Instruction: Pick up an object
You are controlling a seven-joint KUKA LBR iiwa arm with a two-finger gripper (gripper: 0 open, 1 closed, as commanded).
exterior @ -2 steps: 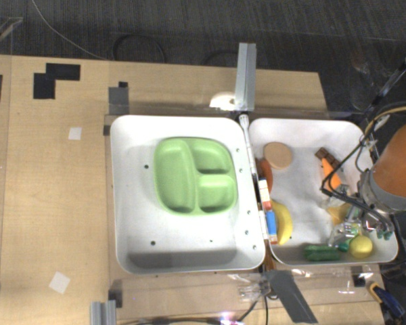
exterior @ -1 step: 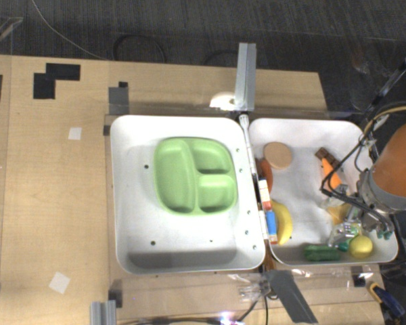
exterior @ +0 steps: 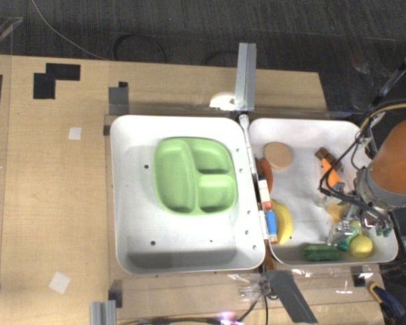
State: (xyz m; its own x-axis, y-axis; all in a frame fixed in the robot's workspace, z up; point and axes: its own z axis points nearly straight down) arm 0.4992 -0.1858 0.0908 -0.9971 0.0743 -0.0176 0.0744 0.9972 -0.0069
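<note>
1. In the near right corner of the right bin (exterior: 304, 131), a yellow lemon-like fruit (exterior: 361, 246) and a dark green vegetable (exterior: 323, 252) lie close together against the front wall; either looks like the likely target, judging by where the arm is.
2. The gripper (exterior: 348, 230) is low over that corner, just beside the yellow fruit, but cables and the wrist hide its tip. I cannot tell how wide it stands or whether it has anything in it.
3. Risk: the round fruit may roll away against the wall and slip out of a pinch.
4. Risk: with both items so near, the gripper could catch the wrong one, or nudge both.
5. Risk: the corner walls leave little room, so a collision with the rim seems possible.
6. Farther off, a banana (exterior: 283, 221), a tan disc (exterior: 278, 155) and an orange piece (exterior: 329, 175) lie apart; the left bin (exterior: 132, 181) holds a green divided tray (exterior: 193, 175).
</note>
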